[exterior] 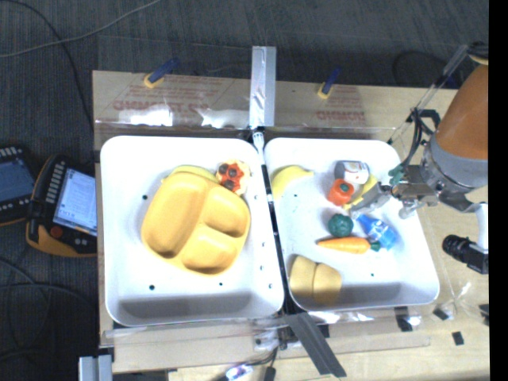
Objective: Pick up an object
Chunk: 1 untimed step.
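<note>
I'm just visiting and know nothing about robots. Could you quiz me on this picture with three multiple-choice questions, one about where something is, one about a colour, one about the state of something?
1. Where does the big yellow divided tray lie?
A. in the left bin
B. in the right bin
C. on the floor

2. What colour is the carrot in the right bin?
A. purple
B. orange
C. white

3. Where is the arm's tool right now?
A. over the left bin
B. away from both bins, above the floor
C. at the right bin's right side, near the toys

Answers:
1. A: the tray fills much of the left bin.
2. B: it is orange, lying below a small dark green ball.
3. C: the tool reaches in from the right, close to a blue toy; whether it holds anything cannot be told.
</note>
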Tool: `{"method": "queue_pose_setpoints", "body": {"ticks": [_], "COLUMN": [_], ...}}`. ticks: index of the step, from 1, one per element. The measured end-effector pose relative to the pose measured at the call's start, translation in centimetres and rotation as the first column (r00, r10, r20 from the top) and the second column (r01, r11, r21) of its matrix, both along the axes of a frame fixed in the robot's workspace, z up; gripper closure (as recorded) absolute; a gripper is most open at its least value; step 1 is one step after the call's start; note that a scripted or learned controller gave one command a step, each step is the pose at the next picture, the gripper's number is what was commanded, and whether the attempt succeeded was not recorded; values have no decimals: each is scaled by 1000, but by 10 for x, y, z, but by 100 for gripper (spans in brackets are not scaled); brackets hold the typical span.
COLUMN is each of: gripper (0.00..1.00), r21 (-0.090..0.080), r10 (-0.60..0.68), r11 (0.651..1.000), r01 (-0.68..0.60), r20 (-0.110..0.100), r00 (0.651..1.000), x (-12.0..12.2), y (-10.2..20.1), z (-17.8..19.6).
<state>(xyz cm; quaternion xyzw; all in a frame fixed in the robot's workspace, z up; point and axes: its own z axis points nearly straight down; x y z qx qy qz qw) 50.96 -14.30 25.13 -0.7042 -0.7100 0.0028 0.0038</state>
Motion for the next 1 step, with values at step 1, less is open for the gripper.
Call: {"method": "queue_pose_setpoints", "body": {"ticks": [1], "gripper": [0], "r21": [0], "r10": [436], "r11": [900], "r01": [-436], "r20": [10], "r00": [900], "x": [-6], "y": [-13], "z": [-161]}}
